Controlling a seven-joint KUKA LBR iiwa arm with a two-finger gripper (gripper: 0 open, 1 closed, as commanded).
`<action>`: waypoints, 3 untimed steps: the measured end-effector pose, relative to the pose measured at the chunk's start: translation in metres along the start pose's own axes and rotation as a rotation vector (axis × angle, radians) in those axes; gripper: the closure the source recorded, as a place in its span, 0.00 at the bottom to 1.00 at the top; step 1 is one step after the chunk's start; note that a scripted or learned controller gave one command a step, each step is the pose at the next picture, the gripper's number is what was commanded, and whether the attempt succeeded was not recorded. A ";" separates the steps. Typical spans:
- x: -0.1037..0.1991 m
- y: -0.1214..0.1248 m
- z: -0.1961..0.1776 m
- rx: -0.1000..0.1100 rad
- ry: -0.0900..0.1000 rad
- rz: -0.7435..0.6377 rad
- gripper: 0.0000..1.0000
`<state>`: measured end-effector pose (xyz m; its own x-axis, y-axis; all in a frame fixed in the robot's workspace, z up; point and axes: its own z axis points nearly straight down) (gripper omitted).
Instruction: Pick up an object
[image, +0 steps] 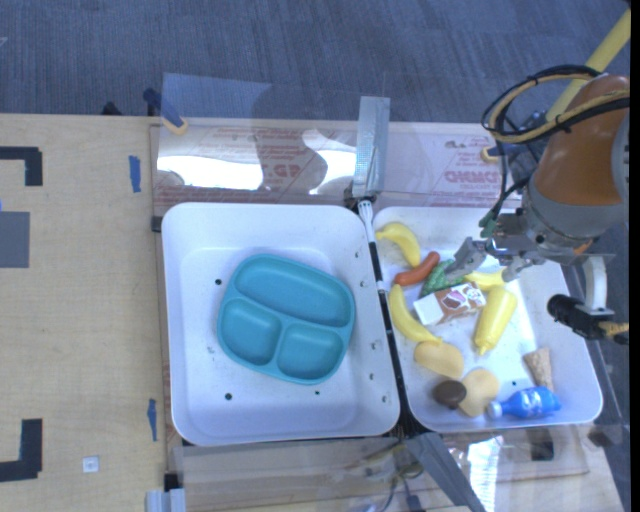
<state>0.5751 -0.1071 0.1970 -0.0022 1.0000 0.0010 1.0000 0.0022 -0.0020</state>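
Currently the arm (580, 150) enters from the right edge of the bench, its orange band above the right bin's (590, 400) far right corner; the gripper (492, 262) hangs over the far half of that bin, beside the heap of objects; one finger (463, 258) slants left toward the heap's middle and a second (515, 266) points down to its right, so the fingers stand apart with nothing visibly between them, though the slant of the view makes the exact opening hard to judge. Objects in the right bin: a yellow banana (400, 237) near the far left corner; an orange-red carrot-like piece (418, 268) just beside it; a second banana (402, 312) along the left wall; a small printed box (452, 302) at the middle, under a dark green item (445, 278) that touches the left fingertip; a yellow bottle (494, 317) tilted right of the box; a pale yellow lump (438, 354) and a brown round piece (449, 393) toward the near edge; a tan pear-like shape (479, 383) beside them; a blue bottle (527, 402) lying at the near edge; a cone-like piece (539, 367) near the right wall. Left bin (190, 300): a teal divided plate (285, 317) lies at its centre, three compartments facing up.
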 end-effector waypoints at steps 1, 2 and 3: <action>0.005 0.004 0.077 -0.024 -0.003 -0.012 0.00; 0.094 0.029 0.009 -0.009 0.002 0.011 0.00; 0.090 0.028 0.002 -0.005 -0.001 0.016 1.00</action>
<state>0.6031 -0.0168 0.1951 0.0139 0.9999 0.0001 0.9999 -0.0139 0.0032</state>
